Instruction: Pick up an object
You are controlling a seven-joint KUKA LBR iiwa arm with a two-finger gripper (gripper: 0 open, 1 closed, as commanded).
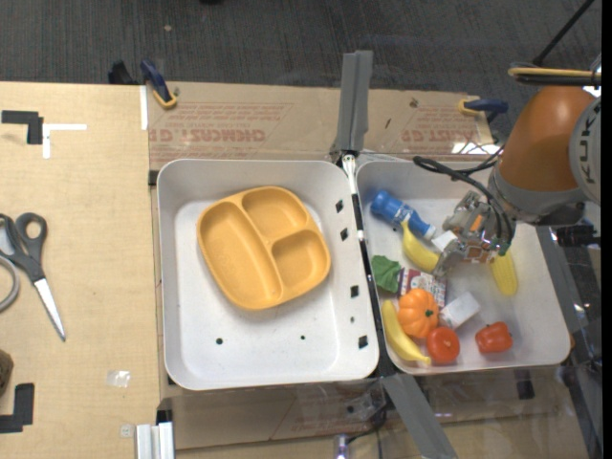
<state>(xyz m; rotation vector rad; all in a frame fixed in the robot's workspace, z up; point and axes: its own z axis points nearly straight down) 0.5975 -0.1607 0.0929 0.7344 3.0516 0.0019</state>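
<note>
While nothing yet sits between its fingers, the gripper [470, 242] hangs low inside the right bin [545, 299], so I judge the step in hand to be the reach toward a toy to pick. How wide the fingers stand I cannot tell, since they blur into the wrist. Taking the small orange pumpkin [418, 314] as landmark: nearest the camera, a banana [400, 338] curves just below and left of it and a tomato [443, 344] touches its lower right, with a red pepper [492, 338] further right. Above it lie a second banana [418, 247] and a blue bottle [390, 207]. The next move calls for settling over one piece among close neighbours. Far behind, the cardboard [244, 122] carries mirrored print I cannot read.
</note>
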